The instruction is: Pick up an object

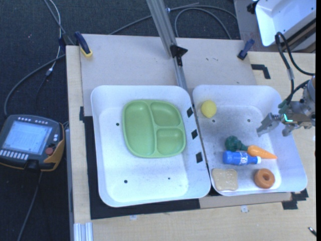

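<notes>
The right bin [251,97] holds a yellow ball [208,108] at its back left, a green broccoli piece [232,143], an orange carrot [263,152], a blue bottle [239,158] lying on its side, a tan bread slice [224,179] and a brown donut [264,177]. My gripper [275,125] hangs over the right side of this bin, up and to the right of the carrot, with its fingers spread and nothing between them.
The left bin [108,149] carries a green divided plate [153,128]. A metal pole [165,21] rises from between the bins at the back. A teach pendant [30,142] lies on the floor to the left. Blue clamps [83,44] grip the bench's back edge.
</notes>
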Action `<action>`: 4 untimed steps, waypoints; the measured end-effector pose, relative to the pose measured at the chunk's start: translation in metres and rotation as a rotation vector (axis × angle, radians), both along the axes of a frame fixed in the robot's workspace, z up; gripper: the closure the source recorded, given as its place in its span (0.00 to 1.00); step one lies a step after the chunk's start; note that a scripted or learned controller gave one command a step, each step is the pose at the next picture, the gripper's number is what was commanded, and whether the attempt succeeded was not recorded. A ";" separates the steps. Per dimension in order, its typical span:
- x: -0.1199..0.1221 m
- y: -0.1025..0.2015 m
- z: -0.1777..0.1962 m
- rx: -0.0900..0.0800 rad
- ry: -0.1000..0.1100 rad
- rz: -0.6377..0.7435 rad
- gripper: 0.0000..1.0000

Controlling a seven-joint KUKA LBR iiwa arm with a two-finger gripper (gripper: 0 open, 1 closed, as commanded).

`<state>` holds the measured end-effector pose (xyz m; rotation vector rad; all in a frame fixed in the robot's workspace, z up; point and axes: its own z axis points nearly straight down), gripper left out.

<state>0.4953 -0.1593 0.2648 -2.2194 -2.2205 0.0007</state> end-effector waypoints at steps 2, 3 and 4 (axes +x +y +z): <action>0.004 0.008 -0.046 0.002 0.004 0.000 0.00; 0.004 0.019 -0.101 0.003 0.005 0.000 0.00; 0.001 0.016 -0.142 0.002 -0.001 -0.002 0.00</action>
